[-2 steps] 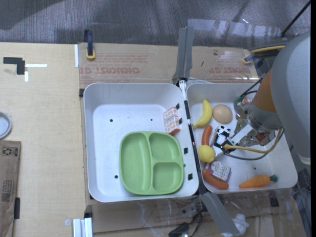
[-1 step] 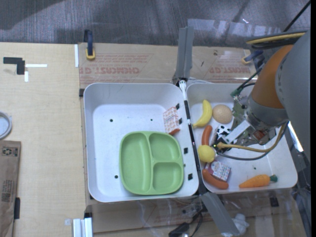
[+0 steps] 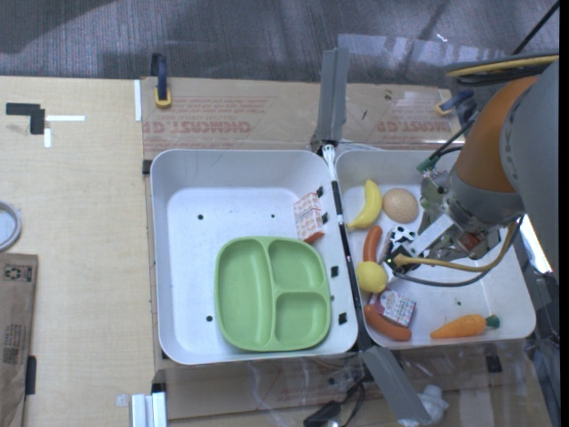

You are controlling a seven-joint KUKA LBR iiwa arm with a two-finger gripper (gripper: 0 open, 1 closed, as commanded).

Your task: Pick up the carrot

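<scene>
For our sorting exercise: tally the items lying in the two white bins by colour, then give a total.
Yellow: 2, banana, lemon
Orange: 1, carrot
Red: 2, sausages
Tan: 1, egg
Green: 1, plate
Red-and-white: 2, packets
Black-and-white: 1, toy
Total: 10

Cardboard sheet (image 3: 267, 114) behind the bins carries red print, upside down from here, reads roughly "CHEMCAST GP", repeated in fainter rows along the right stretch. Brown paper bag (image 3: 16, 327) at the left edge has a small recycling-type symbol, lettering under it too small to read. Small snack packets (image 3: 308, 212) have red-and-white print, illegible.
</scene>
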